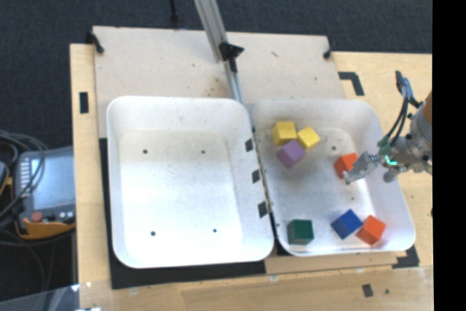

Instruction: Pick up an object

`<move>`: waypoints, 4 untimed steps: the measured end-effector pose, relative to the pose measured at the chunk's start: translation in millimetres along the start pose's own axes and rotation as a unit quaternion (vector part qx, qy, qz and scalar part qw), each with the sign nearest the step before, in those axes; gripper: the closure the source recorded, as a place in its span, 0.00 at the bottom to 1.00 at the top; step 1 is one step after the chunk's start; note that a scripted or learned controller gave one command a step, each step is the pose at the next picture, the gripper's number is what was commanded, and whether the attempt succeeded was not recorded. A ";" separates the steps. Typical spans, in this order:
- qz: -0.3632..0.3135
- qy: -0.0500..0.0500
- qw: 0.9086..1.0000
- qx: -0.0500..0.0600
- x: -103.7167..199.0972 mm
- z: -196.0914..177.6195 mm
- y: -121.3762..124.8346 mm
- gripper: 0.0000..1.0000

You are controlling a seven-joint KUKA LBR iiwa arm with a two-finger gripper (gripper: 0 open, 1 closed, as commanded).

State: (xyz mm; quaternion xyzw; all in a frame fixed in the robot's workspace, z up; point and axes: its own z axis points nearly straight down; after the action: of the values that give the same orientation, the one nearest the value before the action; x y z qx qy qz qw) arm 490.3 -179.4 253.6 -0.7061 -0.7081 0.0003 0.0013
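The right bin (320, 111) holds several small blocks. Two yellow blocks (285, 131) (309, 137) and a purple block (290, 154) cluster near its far left. A red-orange block (341, 164) lies at mid-right. Along the near wall sit a green block (299, 231), a blue block (346, 223) and an orange block (372, 229). My gripper (370, 168) reaches in from the right edge, over the right side of this bin. Its left tip is right beside the red-orange block, and I see no block in its grasp.
The left bin (182, 109) lies beside the right one, with a divider with dark clips (256, 175) between them. A slanted metal pole (204, 0) rises behind the bins. A grey device with cables (40, 189) sits off the bench's left.
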 end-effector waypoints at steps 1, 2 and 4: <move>0.001 -0.001 1.000 -0.002 -0.2 -1.9 0.7 0.00; 0.002 -0.001 1.000 0.000 -4.8 40.5 0.6 0.00; 0.002 -0.001 1.000 0.000 -11.2 153.6 -5.1 0.00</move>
State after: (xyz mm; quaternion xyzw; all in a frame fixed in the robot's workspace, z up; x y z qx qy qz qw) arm 484.9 -190.4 100.0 -0.7077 -0.7065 0.0011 0.0003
